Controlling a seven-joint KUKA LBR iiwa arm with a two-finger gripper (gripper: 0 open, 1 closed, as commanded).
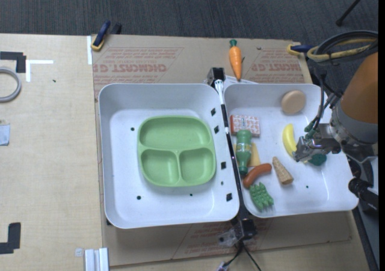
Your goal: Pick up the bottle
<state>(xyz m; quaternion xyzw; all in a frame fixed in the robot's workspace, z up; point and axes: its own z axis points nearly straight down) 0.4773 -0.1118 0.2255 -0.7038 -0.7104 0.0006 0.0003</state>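
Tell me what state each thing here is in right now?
green bottle: lying on its side in the right bin, ungrasped.
green divided plate: flat in the left bin.
banana: lying beside the tool.
carrot: lying outside the bins on the cardboard.

The bottle [243, 149] is small and green, lying on its side by the right bin's left wall, just below a red-patterned box.

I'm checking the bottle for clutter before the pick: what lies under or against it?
The green bottle lies on the right bin floor, its lower end touching a yellow piece and the sausage. Beneath it is hidden.
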